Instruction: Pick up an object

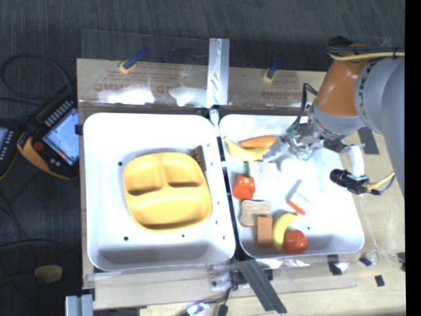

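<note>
My gripper (pixel 295 145) hangs low over the far part of the right bin (pixel 342 209), just right of an orange carrot (pixel 258 141). The carrot lies on a yellow banana (pixel 238 151) by the bin's left wall. Just below them lies a small white-and-green speckled piece (pixel 263 171). Further toward the front are a red pepper (pixel 243 187), a bread slice (pixel 252 210), an orange block (pixel 264 230), a second banana (pixel 283 225) and a red tomato (pixel 295 241). A white card with a red strip (pixel 297 198) lies mid-bin. Nothing is visibly held.
The left bin (pixel 105 150) holds a yellow divided tray (pixel 166 189) with a small brown item (pixel 198 155) at its far right corner. A metal divider post (pixel 218 71) stands behind the bins. A handheld pendant (pixel 56 140) lies off the bench at left.
</note>
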Controlling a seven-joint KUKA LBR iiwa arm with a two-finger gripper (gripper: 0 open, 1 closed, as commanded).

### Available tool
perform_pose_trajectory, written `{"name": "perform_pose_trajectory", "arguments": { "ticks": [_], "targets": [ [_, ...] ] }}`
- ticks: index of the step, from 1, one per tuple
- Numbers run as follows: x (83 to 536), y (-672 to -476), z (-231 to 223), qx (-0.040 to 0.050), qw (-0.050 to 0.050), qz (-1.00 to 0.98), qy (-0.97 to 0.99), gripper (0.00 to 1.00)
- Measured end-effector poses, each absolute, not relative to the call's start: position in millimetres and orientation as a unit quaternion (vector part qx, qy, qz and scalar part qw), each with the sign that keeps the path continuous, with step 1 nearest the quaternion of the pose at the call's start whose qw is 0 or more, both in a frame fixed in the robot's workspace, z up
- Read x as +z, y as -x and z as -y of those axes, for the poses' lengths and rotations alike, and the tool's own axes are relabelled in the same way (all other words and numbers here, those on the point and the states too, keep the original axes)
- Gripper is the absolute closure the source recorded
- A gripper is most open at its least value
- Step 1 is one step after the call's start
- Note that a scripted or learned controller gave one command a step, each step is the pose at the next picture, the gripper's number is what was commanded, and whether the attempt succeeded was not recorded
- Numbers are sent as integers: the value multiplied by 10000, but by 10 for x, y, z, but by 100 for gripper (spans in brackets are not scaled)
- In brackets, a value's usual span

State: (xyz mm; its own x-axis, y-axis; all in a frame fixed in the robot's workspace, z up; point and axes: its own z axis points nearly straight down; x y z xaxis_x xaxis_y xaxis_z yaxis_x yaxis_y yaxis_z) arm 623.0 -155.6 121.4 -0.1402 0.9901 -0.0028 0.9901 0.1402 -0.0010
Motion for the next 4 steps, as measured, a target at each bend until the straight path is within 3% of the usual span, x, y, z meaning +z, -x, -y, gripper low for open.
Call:
{"name": "perform_pose_trajectory", "arguments": {
  "ticks": [1,2,3,4],
  "targets": [
    [884,-6699,1311,-8,35,-7884,-6151,0],
    [890,-6547,1225,3,53,-7952,-6063,0],
    [990,-6549,1226,11,45,-7951,-6065,100],
    [1839,-6662,497,-4,2,-7800,-6258,100]
  ]
}}
